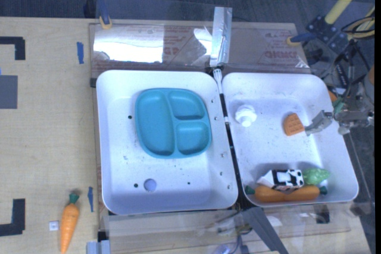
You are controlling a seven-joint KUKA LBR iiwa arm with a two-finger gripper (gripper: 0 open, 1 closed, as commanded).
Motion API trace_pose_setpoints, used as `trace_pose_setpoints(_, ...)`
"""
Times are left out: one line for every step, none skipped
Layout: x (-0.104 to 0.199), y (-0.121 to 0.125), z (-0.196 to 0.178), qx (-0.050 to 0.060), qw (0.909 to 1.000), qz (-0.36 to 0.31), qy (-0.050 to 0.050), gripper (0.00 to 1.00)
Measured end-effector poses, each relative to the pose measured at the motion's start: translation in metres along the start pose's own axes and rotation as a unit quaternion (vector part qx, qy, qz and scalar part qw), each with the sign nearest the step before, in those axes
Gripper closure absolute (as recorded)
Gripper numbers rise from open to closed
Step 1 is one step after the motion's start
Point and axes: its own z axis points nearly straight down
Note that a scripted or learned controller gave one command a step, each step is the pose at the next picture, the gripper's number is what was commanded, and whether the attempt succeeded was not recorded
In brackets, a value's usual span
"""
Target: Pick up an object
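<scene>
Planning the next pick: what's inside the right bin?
The right bin holds a white round piece, an orange piece by the gripper, plus a carrot, cow toy and green item, which overlap.

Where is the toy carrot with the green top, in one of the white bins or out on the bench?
Out. The carrot lies on the wooden bench, left of the left bin, apart from its rim.

We see glossy white plastic bins (113, 146), a smooth matt blue plastic plate (172, 122), and a pale wood-grain bench (41, 146).
</scene>
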Motion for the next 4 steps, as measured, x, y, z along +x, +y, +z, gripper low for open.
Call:
trace_pose_setpoints(0.063, 0.083, 0.101, -0.012, 0.9981, -0.061, -0.003, 0.00)
trace_pose_setpoints(0.017, 0.074, 0.101, -0.012, 0.9982, -0.059, -0.005, 0.00)
trace_pose_setpoints(-0.005, 0.043, 0.098, -0.016, 0.9989, -0.044, 0.004, 0.00)
trace_pose_setpoints(0.006, 0.063, 0.101, -0.012, 0.9997, 0.023, 0.000, 0.00)
